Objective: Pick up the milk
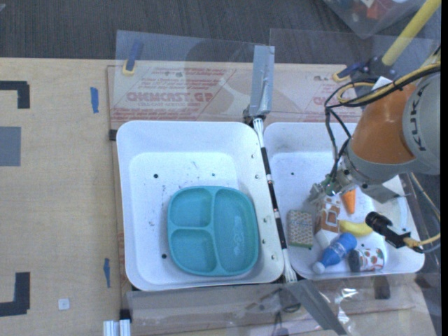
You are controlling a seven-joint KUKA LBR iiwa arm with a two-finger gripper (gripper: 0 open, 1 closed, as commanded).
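The milk (327,219) is a small white and brown carton lying in the right bin (294,161), near its front. My gripper (325,190) hangs just above the carton's upper end, under the grey arm with the orange band. From this angle I cannot tell whether it touches the carton. The wrist hides part of the bin behind it.
Around the carton lie an orange carrot (349,200), a yellow banana (355,227), a blue bottle (334,252), a patterned cup (371,259) and a tan speckled square (301,228). A teal divided plate (212,232) sits in the left bin (140,187).
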